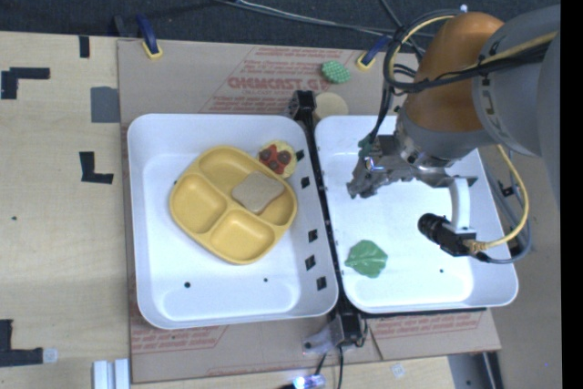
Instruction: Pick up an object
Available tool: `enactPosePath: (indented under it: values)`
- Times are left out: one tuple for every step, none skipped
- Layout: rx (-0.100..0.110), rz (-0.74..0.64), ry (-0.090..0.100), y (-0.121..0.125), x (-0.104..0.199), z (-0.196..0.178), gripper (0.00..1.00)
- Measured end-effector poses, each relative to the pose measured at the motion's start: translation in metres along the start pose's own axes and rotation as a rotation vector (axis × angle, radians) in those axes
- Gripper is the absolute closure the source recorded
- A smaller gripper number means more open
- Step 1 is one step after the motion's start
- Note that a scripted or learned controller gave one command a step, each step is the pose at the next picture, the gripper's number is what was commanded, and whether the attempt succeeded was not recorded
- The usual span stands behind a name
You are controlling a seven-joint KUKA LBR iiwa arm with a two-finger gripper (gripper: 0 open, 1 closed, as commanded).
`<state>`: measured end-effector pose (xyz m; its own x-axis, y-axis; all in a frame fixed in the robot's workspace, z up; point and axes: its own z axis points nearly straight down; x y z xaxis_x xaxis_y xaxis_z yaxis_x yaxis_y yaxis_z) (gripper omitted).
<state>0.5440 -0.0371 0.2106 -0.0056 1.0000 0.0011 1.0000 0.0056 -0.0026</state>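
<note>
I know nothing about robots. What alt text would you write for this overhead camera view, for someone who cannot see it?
A grey and orange robot arm reaches from the right, its gripper over the right white bin, which holds a green leaf-shaped piece. The left white bin holds a yellow divided plate bearing a tan slice, with a small red item beside it.

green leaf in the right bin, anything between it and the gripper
Nothing visible stands in the way. The green leaf lies alone on the right bin floor, and the gripper hangs above the bin's upper part, with only bare white floor between them.
</note>
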Motion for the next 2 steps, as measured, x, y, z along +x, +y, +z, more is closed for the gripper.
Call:
enactPosePath:
  values:
    - [0.001, -0.001, 0.000, -0.018, 0.058, 0.005, 1.00]
    - [-0.002, -0.002, 0.000, -0.033, 0.113, -0.013, 1.00]
